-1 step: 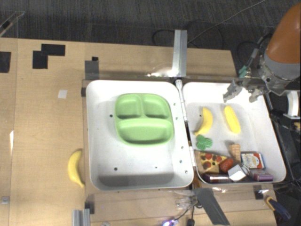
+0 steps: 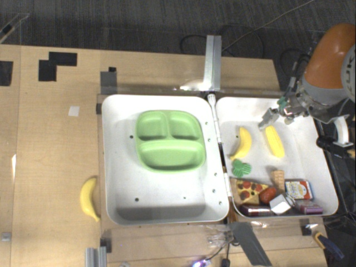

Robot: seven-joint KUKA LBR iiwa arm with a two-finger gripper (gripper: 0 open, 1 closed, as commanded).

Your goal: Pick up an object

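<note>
The right bin (image 2: 320, 166) holds two yellow bananas: a curved one (image 2: 242, 142) at its left side and a straighter one (image 2: 274, 141) near the middle. Along its front lie a green toy (image 2: 241, 168), a pizza slice (image 2: 248, 190), a red piece (image 2: 268, 193), a small brown block (image 2: 277, 177), a white carton with blue and red print (image 2: 298, 189), a white block (image 2: 281, 206) and a purple bar (image 2: 309, 208). My gripper (image 2: 276, 114) hangs over the bin's back, just above the straighter banana. Its fingers look spread, with nothing between them.
In the left bin (image 2: 117, 149) lies a green divided plate (image 2: 168, 139). A third banana (image 2: 89, 198) rests on the wooden bench left of that bin. A metal post (image 2: 213, 63) stands behind the seam between the bins. Cables run at the right edge.
</note>
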